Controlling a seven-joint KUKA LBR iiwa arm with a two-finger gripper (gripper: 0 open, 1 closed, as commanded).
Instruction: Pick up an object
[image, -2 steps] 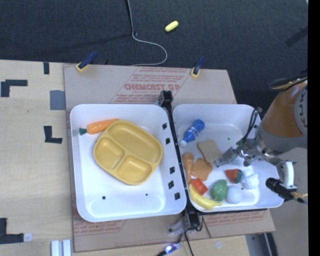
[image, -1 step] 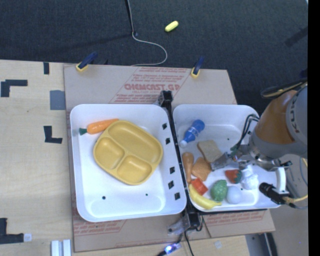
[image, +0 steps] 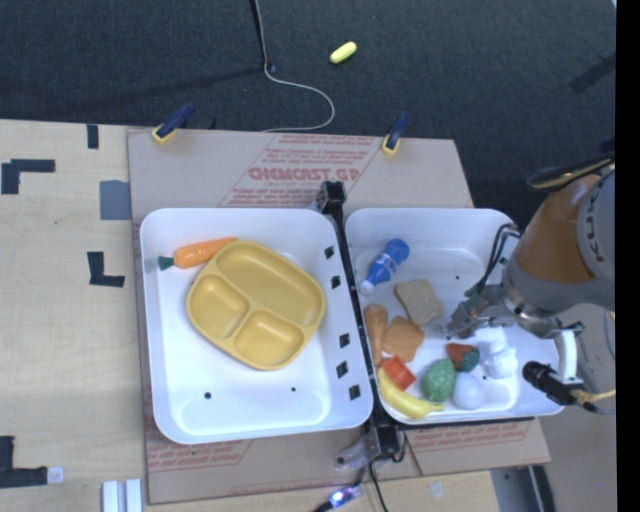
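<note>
Two shallow white bins sit side by side on the bench, and we see the left bin (image: 160, 330) holding a yellow divided plate (image: 256, 303) tilted across its middle, with a toy carrot (image: 200, 252) lying just beside the plate's upper left edge.

We find the right bin (image: 440, 225) crowded with small things. A blue and white bottle (image: 386, 262) lies near its upper left, a tan bread slice (image: 418, 299) just below and to the right of it. Along the left wall we see a pale sausage shape (image: 375, 324) touching an orange piece (image: 403, 338), then a red block (image: 397, 373) and a yellow banana (image: 404, 401) at the lower edge. A green round item (image: 438, 381) rests beside the banana, with a small red item (image: 462, 353) above it and white items (image: 483, 378) to its right.

We see the arm (image: 560, 250) reaching in from the right, its gripper (image: 470, 316) low over the right bin, between the bread slice and the small red item. The tool end is dark and blurred, so we cannot tell how far the jaws stand apart, nor whether anything sits in them. Every object we can make out lies on a bin floor.

A yellow item (image: 343, 52) lies on the dark floor beyond the bench.
</note>
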